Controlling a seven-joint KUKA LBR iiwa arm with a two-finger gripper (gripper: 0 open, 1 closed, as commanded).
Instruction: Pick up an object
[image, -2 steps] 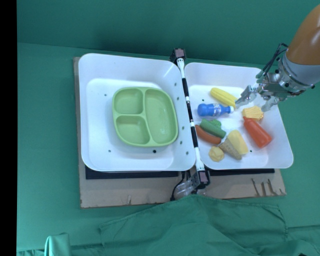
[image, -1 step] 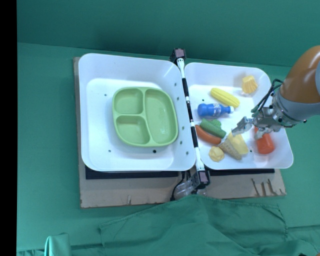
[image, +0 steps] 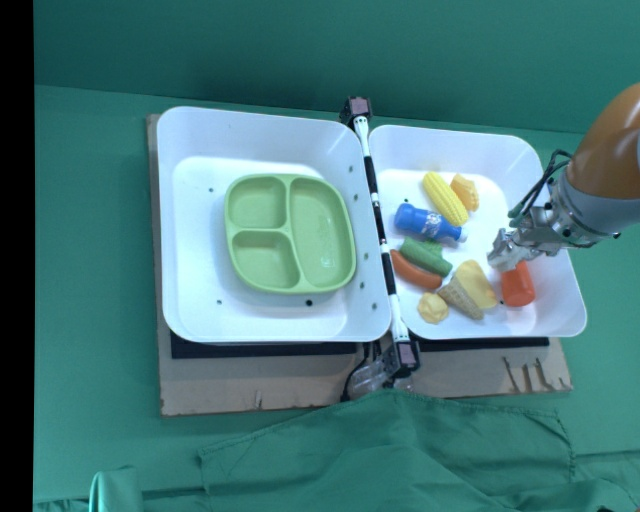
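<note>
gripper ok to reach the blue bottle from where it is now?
Probably yes. The gripper hovers over the right bin by the orange piece; the blue bottle lies uncovered further left, with bare bin floor between. The corn and green vegetable crowd its sides.

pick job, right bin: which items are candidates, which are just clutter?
Candidates, all in the right bin:
corn cob, blue bottle, green vegetable, red sausage, yellow cone, orange-red piece closest to the gripper.

Lying about:
green divided plate in the left bin, cardboard sheet, green cloth.
</note>
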